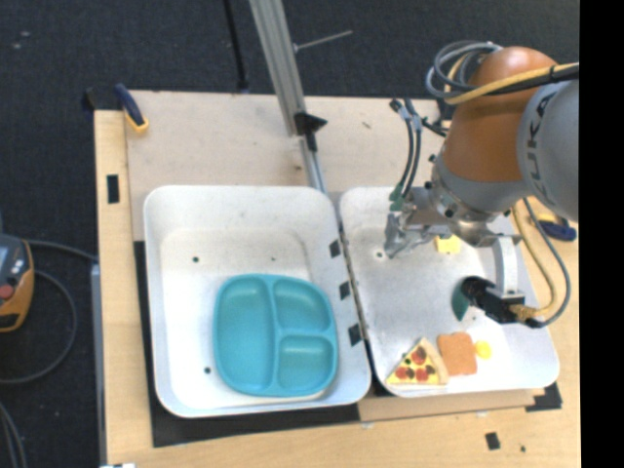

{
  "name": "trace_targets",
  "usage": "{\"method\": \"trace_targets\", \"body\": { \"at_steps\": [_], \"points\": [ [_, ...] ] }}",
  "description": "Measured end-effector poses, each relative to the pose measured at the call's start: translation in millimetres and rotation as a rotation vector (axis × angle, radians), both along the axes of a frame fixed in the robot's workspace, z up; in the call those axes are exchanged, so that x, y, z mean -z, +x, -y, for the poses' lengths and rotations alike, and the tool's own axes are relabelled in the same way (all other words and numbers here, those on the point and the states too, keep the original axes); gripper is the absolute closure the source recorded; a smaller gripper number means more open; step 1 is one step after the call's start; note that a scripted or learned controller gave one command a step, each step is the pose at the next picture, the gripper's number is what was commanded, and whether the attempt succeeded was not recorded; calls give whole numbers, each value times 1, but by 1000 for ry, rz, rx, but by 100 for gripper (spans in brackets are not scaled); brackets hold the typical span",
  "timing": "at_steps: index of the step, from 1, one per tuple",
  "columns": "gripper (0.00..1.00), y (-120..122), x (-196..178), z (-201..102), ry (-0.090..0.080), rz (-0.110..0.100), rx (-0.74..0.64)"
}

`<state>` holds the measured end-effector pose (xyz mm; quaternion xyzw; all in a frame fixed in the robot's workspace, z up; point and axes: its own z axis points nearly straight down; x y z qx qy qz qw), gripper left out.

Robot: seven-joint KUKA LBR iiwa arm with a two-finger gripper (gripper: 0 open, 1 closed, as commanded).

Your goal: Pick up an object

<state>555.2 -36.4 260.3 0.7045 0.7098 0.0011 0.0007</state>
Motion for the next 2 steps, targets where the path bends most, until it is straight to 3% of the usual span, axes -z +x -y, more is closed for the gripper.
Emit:
{"method": "trace_targets", "body": {
  "at_steps": [2],
  "points": [
    [100,16,9,-107,0,-1,0]
  ]
}}
